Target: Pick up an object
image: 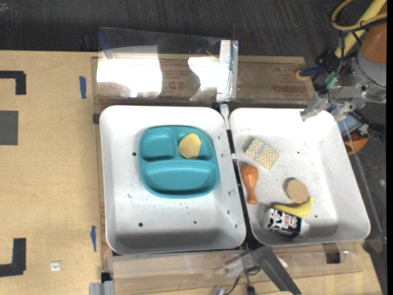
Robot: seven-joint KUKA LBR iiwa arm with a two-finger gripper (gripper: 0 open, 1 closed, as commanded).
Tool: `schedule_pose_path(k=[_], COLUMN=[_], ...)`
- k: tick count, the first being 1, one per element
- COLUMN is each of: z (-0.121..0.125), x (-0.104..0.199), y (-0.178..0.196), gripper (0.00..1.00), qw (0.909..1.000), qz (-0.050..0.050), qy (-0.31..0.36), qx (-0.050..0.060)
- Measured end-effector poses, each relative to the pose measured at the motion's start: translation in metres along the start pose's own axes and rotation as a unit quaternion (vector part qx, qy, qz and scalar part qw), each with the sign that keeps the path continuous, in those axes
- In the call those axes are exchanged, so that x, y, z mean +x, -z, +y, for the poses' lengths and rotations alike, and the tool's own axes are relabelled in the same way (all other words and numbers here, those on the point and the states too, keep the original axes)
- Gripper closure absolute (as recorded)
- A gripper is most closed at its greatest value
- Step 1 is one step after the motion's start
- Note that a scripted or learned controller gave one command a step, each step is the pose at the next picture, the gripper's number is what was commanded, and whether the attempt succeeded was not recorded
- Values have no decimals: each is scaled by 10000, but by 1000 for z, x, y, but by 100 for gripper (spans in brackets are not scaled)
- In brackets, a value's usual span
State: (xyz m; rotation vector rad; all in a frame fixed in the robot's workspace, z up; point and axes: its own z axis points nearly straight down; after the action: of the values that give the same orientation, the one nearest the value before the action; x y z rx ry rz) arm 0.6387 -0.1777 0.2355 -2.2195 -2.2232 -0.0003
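The right bin (331,165) holds several objects. A checkered packet (261,153) lies near its back left. An orange carrot-shaped toy (250,182) lies along the left wall. A brown round disc (297,190) touches a yellow banana (296,209), which rests on a black-and-white cup (283,221) at the front. My gripper (314,109) hangs over the right bin's back right corner, apart from all of them, with nothing seen in it.
The left bin (123,183) holds a teal divided plate (178,174) with a yellow round object (190,145) in its back right compartment. A clear plastic sheet (166,72) stands behind the bins. Cables and the arm's base crowd the far right.
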Motion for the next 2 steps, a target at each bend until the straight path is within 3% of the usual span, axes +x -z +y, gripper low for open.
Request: schedule_pose_path(k=[1,2], z=[-18,18], x=[40,86], y=[-93,-134], gripper=[0,0], qw=[9999,9968], qz=[10,-3], qy=[128,802], qx=[38,-44])
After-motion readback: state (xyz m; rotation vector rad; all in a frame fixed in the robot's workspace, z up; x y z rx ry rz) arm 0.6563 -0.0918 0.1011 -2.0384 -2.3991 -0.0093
